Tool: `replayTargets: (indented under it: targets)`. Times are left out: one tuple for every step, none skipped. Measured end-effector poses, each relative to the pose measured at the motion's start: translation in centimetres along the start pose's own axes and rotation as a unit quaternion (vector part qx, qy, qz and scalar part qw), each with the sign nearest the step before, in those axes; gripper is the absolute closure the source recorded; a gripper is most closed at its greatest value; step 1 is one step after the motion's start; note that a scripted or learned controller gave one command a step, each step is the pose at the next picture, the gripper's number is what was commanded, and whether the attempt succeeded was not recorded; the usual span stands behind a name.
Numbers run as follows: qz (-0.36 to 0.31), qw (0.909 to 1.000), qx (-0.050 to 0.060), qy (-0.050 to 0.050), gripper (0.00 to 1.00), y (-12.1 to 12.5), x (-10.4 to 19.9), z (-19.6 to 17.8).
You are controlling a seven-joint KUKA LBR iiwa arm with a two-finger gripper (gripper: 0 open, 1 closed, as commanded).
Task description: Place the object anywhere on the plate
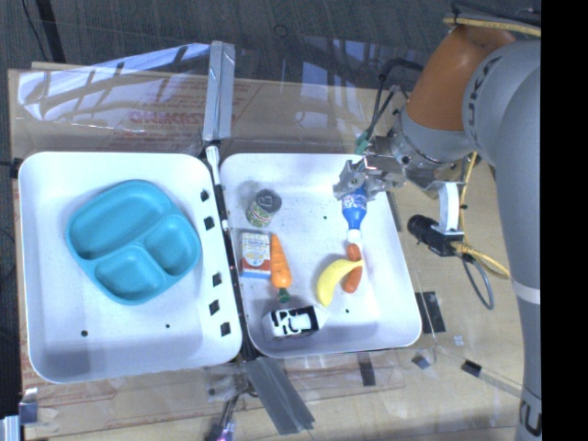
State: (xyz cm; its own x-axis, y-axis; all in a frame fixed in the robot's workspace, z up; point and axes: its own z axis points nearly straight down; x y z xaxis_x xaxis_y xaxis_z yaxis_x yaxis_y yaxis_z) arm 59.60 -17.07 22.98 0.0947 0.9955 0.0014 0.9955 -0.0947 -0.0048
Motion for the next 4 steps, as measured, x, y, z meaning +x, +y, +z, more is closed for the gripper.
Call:
replayTargets:
  targets:
    - [0.015,0.9999,0.000,0.000,1.00,0.5,7.1,1.9]
    - [-0.060,0.9982,0.001,-0.001,1.00,-1.8,16.5,1.7]
    - [-0.118,0.9931,0.001,-0.001,1.00,-5.8,22.6,4.0]
    - [-0.117,0.9931,0.000,-0.001,0.00,-5.7,22.5,4.0]
